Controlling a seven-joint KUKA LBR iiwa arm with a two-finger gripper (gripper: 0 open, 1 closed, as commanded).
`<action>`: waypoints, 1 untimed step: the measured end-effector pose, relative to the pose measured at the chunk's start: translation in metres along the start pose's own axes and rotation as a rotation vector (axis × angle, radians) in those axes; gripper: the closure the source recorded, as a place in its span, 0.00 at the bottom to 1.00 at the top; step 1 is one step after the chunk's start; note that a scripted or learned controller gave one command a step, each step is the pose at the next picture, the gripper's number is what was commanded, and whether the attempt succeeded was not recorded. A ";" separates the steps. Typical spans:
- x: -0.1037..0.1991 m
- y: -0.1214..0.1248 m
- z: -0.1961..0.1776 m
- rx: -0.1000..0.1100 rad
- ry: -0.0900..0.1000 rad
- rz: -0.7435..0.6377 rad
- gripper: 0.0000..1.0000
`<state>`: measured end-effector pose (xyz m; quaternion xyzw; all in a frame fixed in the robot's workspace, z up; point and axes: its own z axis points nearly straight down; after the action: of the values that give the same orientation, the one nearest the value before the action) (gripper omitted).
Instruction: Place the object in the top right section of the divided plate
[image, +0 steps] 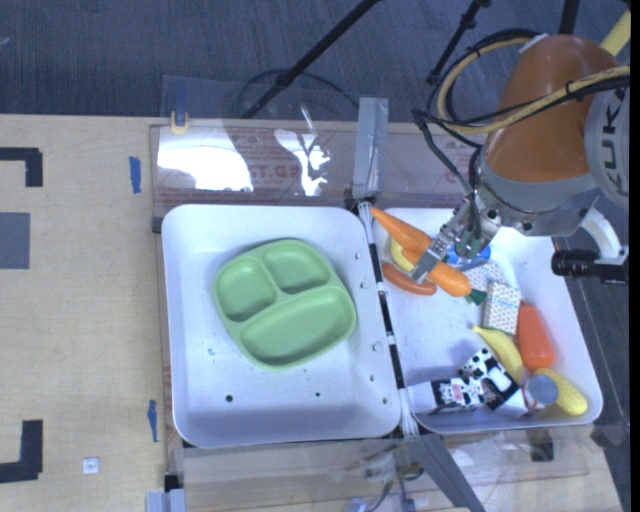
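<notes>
You're looking at a pale wood-grain tabletop (70, 330) with a matt finish, marked with black and blue tape. Both white bins (200, 400) look like smooth plastic, the left one speckled with small dark marks. The green divided plate (285, 300) reads as matt, smooth plastic. The orange carrot (412, 236) and yellow banana (500, 347) toys look like glossy plastic. A clear sheet (260, 155) behind the bins glares brightly. The arm's orange band (545, 95) has a dull sheen.

We see probably robotics lab: plywood bench (70, 300) with taped markers, tripod legs (330, 45), cables (480, 60), toy-filled bins (580, 400).
</notes>
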<state>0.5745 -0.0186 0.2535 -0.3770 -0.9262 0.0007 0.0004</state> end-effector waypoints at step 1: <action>0.000 0.000 0.000 0.000 0.000 0.000 0.00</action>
<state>0.5746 -0.0186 0.2538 -0.3772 -0.9262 0.0006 0.0001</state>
